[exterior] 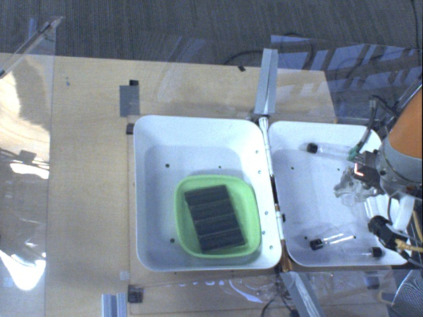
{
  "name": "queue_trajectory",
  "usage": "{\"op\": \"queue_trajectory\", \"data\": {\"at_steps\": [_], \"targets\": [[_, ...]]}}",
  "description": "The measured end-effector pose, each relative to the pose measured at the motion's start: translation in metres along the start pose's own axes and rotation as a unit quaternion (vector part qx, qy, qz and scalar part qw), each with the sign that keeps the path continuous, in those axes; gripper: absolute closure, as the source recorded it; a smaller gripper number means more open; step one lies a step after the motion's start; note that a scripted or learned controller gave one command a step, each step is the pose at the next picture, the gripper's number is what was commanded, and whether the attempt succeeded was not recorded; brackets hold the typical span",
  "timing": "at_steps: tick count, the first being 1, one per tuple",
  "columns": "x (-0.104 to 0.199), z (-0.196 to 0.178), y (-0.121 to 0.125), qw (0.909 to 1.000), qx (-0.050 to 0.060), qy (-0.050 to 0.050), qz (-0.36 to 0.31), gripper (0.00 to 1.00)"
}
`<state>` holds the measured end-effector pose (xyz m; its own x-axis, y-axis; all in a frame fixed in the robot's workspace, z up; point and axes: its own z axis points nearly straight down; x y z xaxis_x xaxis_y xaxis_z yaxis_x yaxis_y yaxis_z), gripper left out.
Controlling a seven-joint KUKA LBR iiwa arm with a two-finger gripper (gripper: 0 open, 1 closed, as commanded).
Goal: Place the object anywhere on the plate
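Hovering over the right bin (291,197), my gripper (355,179) sits near its far-right side, and whether it is apart or together I cannot tell. Nothing shows clamped in it. Over in the left bin (152,197), the block (213,218), dark and ribbed, lies flat on the green plate (185,233), well apart from me. Around me: one clear tube (325,150) with a black cap near the bin's back wall, and another tube (332,241) near the front.
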<state>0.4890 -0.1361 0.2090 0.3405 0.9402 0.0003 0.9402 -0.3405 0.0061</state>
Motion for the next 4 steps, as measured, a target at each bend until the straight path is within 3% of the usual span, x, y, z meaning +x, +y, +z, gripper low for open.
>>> {"op": "queue_trajectory", "data": {"at_steps": [1,2,3,4], "targets": [[0.080,-0.029,-0.028,0.9986,-0.001,0.001,-0.054,1.00],[0.166,0.025,-0.049,0.9947,0.002,0.001,-0.102,1.00],[0.165,0.024,-0.049,0.9948,0.002,0.001,-0.102,0.00],[0.127,0.024,-0.008,0.9956,0.001,0.001,-0.093,0.00]]}}
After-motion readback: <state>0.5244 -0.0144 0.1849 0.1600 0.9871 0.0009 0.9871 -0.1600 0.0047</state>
